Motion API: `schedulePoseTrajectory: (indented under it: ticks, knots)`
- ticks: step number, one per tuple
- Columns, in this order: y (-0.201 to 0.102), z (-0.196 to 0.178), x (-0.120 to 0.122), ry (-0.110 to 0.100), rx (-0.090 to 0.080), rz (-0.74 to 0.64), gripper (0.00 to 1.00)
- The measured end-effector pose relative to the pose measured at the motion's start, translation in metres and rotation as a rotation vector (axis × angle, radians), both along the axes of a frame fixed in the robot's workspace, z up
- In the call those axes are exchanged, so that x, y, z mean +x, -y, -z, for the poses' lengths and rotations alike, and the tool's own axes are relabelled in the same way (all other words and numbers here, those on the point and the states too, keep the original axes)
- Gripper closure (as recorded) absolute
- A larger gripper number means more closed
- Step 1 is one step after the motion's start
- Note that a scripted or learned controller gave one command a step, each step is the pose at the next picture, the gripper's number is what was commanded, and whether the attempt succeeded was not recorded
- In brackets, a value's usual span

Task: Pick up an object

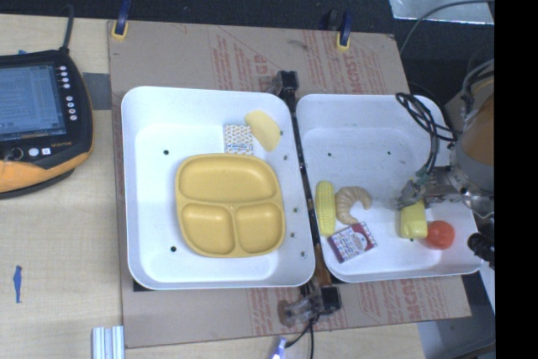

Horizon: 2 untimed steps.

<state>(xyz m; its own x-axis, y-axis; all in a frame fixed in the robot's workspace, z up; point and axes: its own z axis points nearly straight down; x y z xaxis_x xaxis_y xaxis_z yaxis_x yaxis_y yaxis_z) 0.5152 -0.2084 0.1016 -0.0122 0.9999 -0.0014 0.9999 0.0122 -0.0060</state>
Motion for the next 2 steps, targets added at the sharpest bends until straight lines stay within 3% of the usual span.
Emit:
schedulePoseTrajectory:
  ticks: [1,2]
  knots:
    - [-0.029,0.009,0.064,0.003,0.0,0.005,1.0]
    - [-0.141,-0.091,0.065,0.003,0.002,0.007,1.0]
